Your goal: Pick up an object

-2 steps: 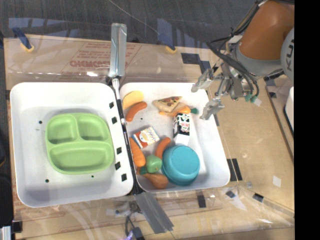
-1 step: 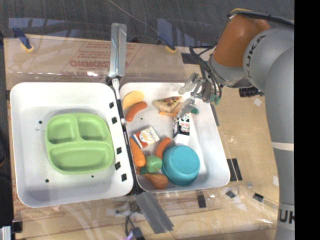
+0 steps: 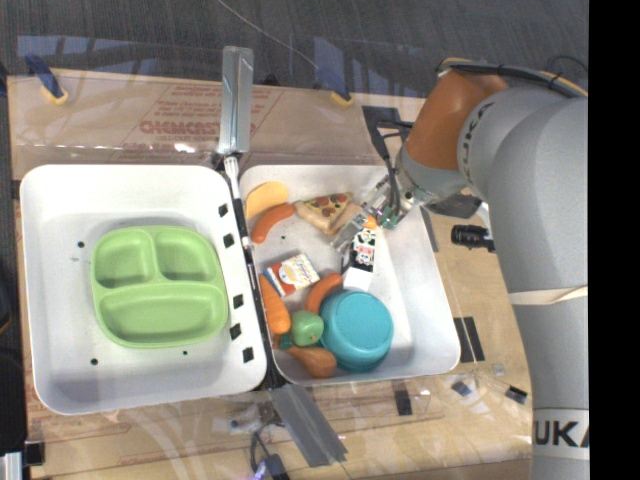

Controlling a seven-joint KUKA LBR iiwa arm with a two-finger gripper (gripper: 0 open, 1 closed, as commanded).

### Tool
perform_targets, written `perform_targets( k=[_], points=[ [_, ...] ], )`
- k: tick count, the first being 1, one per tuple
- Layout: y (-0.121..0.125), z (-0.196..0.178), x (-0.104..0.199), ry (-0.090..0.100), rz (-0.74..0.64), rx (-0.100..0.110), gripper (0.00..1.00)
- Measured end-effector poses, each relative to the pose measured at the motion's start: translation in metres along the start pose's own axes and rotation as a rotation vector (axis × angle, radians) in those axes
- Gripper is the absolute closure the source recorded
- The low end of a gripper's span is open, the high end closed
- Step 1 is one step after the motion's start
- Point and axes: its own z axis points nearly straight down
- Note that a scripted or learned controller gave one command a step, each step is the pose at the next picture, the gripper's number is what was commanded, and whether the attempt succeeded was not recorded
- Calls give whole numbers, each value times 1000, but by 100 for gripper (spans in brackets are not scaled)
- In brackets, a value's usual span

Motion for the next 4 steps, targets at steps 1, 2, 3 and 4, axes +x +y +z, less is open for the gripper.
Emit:
perform_targets(
  k=[1,2,3,4],
  points=[
    [62,3,62,15,190,21,0],
    [62,-5,63,15,183,24,100],
    [44,7,34,25,106,18,100],
    [103,-101,90,2,360,-1,100]
  ],
)
